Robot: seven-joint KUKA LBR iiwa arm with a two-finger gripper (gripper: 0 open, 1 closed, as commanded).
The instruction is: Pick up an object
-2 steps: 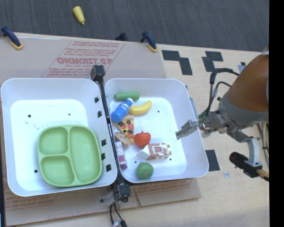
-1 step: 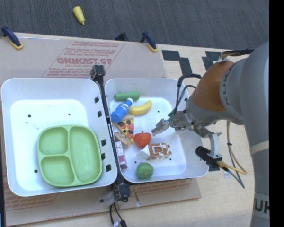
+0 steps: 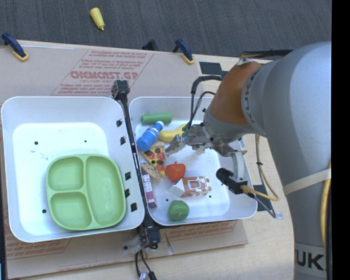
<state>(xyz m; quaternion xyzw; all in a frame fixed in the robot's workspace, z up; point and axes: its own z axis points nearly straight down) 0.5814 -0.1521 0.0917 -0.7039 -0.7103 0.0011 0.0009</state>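
The right bin (image 3: 239, 206) holds several small items: a green cylinder (image 3: 156, 119), a blue bottle (image 3: 150, 136), a yellow banana (image 3: 172, 134), a colourful pizza-like piece (image 3: 156, 155), a red fruit (image 3: 175, 171), a white and orange carton (image 3: 196, 185) and a green round fruit (image 3: 178, 210). My gripper (image 3: 179, 143) hangs low in this bin, just right of the banana and above the red fruit. The grey arm with its orange band (image 3: 233, 98) covers the bin's right part. Nothing shows held in the gripper.
The left bin (image 3: 23, 121) holds a green divided plate (image 3: 86, 190). A thin purple and white bar (image 3: 147, 190) lies along the right bin's left wall. A black clip (image 3: 120, 88) sits at the divider's top. A yellow object (image 3: 97, 18) lies on the floor beyond the bench.
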